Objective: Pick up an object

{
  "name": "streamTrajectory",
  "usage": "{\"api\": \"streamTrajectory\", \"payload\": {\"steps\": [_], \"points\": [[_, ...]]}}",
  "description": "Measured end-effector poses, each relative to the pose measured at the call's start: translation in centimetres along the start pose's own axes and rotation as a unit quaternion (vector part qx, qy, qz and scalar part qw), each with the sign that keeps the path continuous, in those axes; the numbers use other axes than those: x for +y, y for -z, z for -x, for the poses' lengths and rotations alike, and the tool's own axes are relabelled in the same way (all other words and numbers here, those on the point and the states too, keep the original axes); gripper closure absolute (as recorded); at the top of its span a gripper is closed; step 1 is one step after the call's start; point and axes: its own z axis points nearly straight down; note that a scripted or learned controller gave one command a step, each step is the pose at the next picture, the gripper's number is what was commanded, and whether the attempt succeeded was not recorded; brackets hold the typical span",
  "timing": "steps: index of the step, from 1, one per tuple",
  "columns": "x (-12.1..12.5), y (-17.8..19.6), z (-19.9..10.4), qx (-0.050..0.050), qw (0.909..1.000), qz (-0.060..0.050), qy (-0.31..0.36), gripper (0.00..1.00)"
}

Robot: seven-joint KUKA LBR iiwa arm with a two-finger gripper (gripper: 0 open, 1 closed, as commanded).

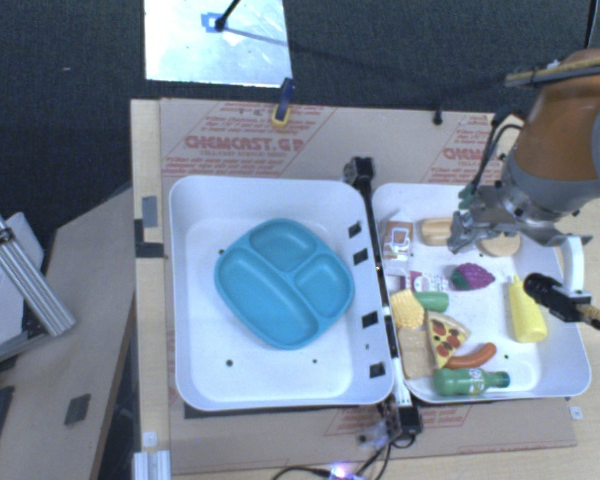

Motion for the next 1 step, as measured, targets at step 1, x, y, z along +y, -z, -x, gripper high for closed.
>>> {"api": "streamTrajectory", "payload": {"steps": [1], "points": [[-3.88, -1.26, -4.31, 0.000, 1.0000, -0.001, 0.000, 1.00]]}}
